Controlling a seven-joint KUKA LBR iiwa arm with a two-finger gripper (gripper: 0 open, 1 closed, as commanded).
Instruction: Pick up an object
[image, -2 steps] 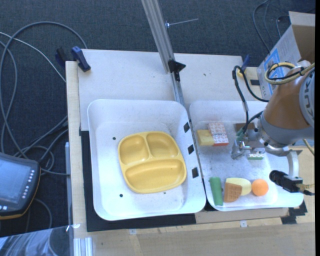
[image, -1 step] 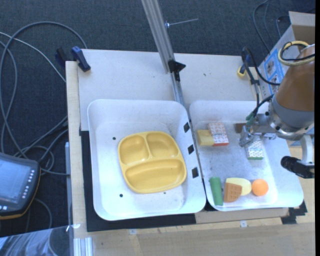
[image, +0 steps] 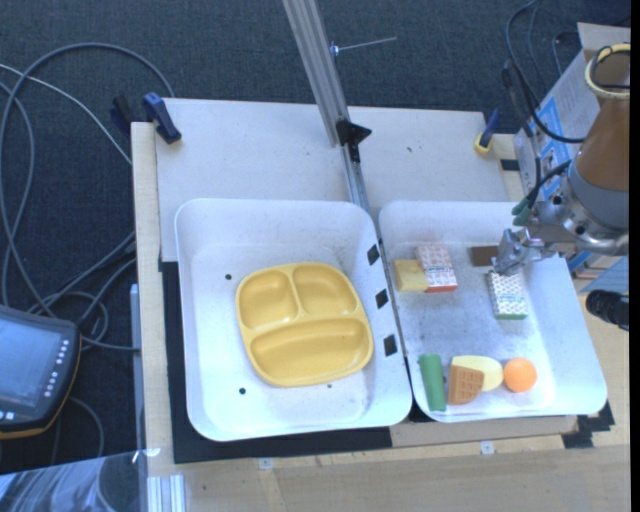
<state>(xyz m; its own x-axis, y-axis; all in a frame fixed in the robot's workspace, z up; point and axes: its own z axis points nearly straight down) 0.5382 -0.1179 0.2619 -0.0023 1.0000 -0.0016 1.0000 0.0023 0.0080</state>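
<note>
The right bin (image: 575, 330) holds several small items. A green-and-white patterned box (image: 508, 296) lies near its right side. A pink patterned box (image: 437, 267) rests against a yellow block (image: 408, 275) at the back left. Along the front edge sit a green cylinder (image: 431, 381), a brown waffle-like wedge (image: 464, 384), a yellow piece (image: 486, 371) and an orange ball (image: 519, 375). My gripper (image: 509, 254) hangs just behind the green-and-white box, reaching in from the right; nothing is seen held in it.
A yellow divided plate (image: 303, 323) lies in the left bin (image: 200, 300). A metal pole (image: 325, 70) rises from the bench behind the bins. Blue clamps (image: 160, 117) sit at the bench corners, and cables trail at the left.
</note>
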